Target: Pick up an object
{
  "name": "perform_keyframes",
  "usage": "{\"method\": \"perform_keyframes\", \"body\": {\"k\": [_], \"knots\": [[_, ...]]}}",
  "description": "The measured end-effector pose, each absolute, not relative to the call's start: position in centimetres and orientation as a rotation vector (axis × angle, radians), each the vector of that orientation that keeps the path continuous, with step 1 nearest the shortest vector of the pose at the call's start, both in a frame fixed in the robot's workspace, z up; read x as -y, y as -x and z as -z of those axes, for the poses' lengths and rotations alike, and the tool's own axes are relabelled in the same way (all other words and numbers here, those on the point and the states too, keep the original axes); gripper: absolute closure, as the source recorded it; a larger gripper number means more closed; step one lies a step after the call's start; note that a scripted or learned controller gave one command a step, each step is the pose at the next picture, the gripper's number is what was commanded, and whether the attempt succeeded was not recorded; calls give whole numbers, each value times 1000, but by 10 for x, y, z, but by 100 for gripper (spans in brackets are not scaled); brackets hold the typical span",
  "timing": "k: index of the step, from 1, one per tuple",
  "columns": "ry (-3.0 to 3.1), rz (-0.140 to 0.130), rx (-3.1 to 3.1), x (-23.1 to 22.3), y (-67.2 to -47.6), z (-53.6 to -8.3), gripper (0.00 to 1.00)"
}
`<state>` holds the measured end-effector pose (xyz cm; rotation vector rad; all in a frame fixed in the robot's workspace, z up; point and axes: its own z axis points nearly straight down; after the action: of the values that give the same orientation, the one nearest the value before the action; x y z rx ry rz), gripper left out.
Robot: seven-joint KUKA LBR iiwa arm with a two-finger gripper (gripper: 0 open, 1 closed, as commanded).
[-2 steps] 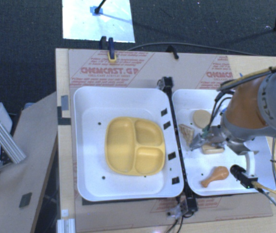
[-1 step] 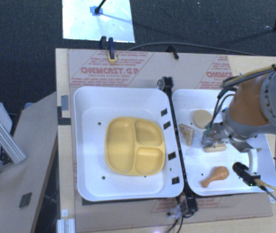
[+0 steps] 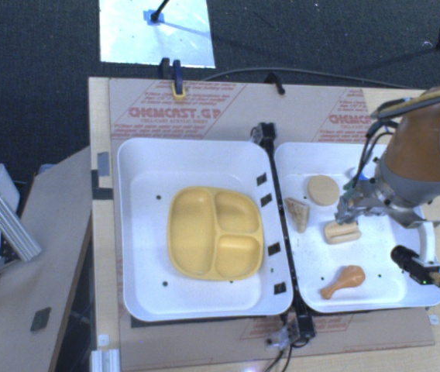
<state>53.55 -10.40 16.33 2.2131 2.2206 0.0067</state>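
Two white bins sit side by side on a table; the left bin (image 3: 139, 231) holds a yellow divided plate (image 3: 214, 232). In the right bin (image 3: 375, 297) lie a round cracker (image 3: 322, 190), a wedge (image 3: 298, 213), a drumstick (image 3: 343, 280) and a bread-like block (image 3: 342, 233). The arm's pincer (image 3: 349, 211) hangs just above the block, touching or nearly so; whether it is wide or narrow cannot be told.

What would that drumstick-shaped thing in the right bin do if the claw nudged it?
The drumstick looks like hard, glossy toy plastic, so probably stiff, light and a bit slippery. Its rounded fat end and thin handle suggest it would pivot or roll rather than slide straight. It lies apart from the gripper.
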Motion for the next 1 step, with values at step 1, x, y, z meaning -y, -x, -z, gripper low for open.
{"method": "perform_keyframes", "body": {"k": [1], "knots": [[-2212,-7,-2222,100,-546,-214,100]]}}
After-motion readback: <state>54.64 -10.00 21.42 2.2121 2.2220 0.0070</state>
